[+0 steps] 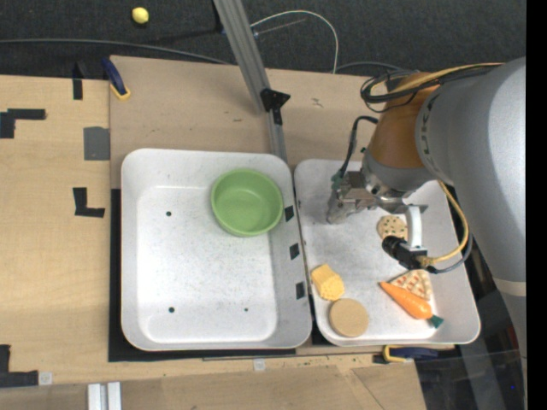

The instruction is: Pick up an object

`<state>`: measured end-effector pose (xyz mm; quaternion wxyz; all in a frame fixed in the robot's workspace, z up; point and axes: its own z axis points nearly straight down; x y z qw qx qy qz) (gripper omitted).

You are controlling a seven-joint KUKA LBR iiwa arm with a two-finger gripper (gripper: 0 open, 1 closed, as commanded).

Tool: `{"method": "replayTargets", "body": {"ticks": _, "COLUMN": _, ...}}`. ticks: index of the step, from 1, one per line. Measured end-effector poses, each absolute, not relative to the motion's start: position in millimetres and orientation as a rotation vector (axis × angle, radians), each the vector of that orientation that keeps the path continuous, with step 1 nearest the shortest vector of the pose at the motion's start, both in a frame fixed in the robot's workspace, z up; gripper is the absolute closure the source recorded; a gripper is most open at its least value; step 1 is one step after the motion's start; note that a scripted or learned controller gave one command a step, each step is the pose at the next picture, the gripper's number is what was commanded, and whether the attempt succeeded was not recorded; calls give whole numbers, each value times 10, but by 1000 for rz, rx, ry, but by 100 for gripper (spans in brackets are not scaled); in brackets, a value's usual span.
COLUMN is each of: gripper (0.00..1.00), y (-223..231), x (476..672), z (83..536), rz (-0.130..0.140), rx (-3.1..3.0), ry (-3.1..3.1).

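1. While the arm (466, 135) leans in from the right of the frame, the jaws (340, 205) sit low over the upper part of the right bin (363, 254), on a bare patch of its floor.
2. Can't tell how wide the jaws are from this slant, and I don't see anything between them, so I'd call it empty-handed.
3. The stuff to grab is all in that right bin: a cracker (392, 225) just right of the jaws, a yellow biscuit (326, 282) and a round tan cookie (349, 318) at the bottom, plus a pizza slice (415, 282) and a carrot (408, 300) lower right.
4. My guess is the pieces hug the near rim because they slide there; that leaves the jaws beside everything, touching none.
5. The left bin (145, 254) holds a green bowl (247, 201) upright near its top right corner.
6. A small yellow ball (140, 14) lies off the worktop, upper left.
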<state>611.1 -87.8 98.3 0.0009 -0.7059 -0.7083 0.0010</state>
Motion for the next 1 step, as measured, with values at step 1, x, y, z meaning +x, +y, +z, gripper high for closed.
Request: {"method": "replayTargets", "body": {"ticks": 1, "gripper": 100, "y": -933, "x": 6105, "z": 1597, "rz": -4, "rx": -2223, "ry": -2225}}
